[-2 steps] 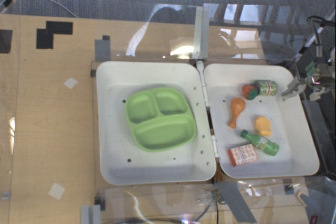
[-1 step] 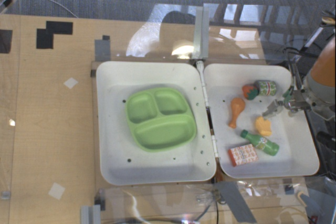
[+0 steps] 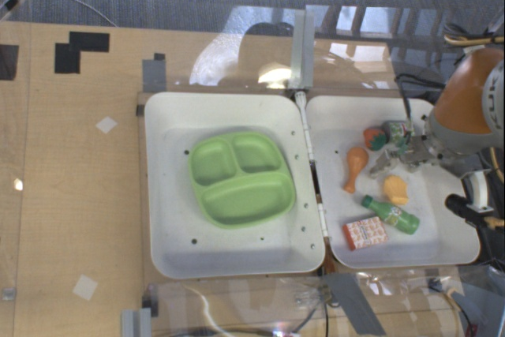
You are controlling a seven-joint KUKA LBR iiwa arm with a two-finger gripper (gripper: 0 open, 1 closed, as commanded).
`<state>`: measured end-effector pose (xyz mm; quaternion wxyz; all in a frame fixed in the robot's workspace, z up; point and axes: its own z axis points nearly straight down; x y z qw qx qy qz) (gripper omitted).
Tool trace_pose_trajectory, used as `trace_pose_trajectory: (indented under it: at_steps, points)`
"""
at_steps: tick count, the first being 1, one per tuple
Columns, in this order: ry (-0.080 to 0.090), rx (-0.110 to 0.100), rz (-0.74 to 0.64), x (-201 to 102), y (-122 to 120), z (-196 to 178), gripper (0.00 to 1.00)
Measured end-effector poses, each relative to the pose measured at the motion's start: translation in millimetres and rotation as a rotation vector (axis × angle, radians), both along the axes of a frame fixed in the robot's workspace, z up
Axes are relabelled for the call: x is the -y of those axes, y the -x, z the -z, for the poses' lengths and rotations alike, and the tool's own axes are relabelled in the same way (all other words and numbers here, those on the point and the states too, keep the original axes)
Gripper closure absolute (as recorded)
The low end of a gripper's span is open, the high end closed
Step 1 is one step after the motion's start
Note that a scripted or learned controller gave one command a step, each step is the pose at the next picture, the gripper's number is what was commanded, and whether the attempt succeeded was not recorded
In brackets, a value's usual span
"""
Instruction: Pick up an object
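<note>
The right bin (image 3: 442,242) holds all the small toys, so this is the place to pick from. By its near edge lies a red and white box (image 3: 365,233), flat on the floor of the bin. Just behind it a green bottle (image 3: 390,215) lies on its side, very close to the box. These two may get in each other's way in a grab.

A bit farther in sits a yellow toy (image 3: 395,189). To its left is an orange drumstick (image 3: 355,167), lying with free room around it, so it looks easy to grab.

The hand (image 3: 397,156) is low in the middle of this bin, just past the yellow toy and right of the drumstick. I cannot tell if the hand is released or clenched, and I see no toy in it. It hangs from the arm (image 3: 465,102), which comes in over the right edge of the bin.

Just behind the hand, near the far edge, are a red toy (image 3: 374,137) and a little can (image 3: 395,129), side by side. I think the hand is going for one of these, since they are the closest. Nothing has been lifted yet.

The left bin (image 3: 170,170) has a green plate (image 3: 241,177) in its middle, out of the way. Both bins sit on the wooden surface (image 3: 71,170).
</note>
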<state>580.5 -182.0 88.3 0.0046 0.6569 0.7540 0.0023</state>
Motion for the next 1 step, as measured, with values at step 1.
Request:
trace_pose_trajectory:
  at_steps: [1]
  points:
    - [0.0, 0.0, 0.0, 0.0, 0.0, 0.0, 0.0]
